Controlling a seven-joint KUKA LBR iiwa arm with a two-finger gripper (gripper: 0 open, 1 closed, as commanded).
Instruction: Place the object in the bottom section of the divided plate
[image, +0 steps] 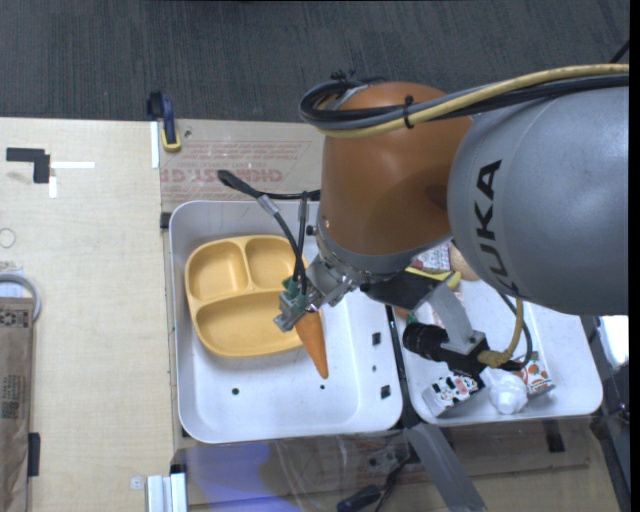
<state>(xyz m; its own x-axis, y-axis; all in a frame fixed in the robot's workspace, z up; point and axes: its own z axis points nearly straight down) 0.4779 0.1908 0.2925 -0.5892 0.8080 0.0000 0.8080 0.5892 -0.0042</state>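
Observation:
A yellow divided plate (232, 290) lies in the left bin (260, 405), with two small sections at the top and one wide section at the bottom. My gripper (296, 305) hangs over the plate's lower right rim. An orange toy carrot (313, 343) with a green top points down and to the right from the gripper's tip, its green end right at the tip and its orange body over the bin floor just off the plate's edge. The arm's bulk hides how the carrot is gripped.
The right bin (560, 400) holds several small items, among them a white lump (507, 392), a printed packet (452, 390) and a red-and-white piece (538, 375). The arm's orange band covers the divide between the bins. A wooden benchtop (80, 300) spreads to the left.

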